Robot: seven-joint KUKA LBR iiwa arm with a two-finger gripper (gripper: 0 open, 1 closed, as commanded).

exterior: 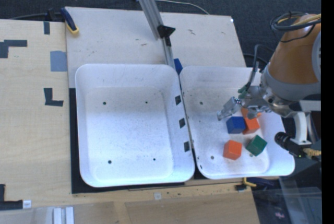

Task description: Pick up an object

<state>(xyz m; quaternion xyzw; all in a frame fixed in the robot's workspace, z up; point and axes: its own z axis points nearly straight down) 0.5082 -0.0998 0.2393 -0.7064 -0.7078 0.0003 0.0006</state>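
Over the right bin [209, 82], the gripper [233, 108] hangs low, just left of and beyond the blue cube [236, 125]; whether it is clenched or released cannot be told. Touching that cube's right side sits an orange block [252, 124]. Nearer lie a second orange cube [233, 149] and a green cube [257, 145], close together. Left bin [88, 82] adjoins.

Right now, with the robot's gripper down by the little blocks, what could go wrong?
1. The blue block and an orange block sit tight together under the gripper, so it might nudge one aside or catch both.
2. The green block and the other orange block lie close by, so a pushed block could knock into them.
3. All the blocks are near the right bin's front edge, so one could get shoved against the wall.
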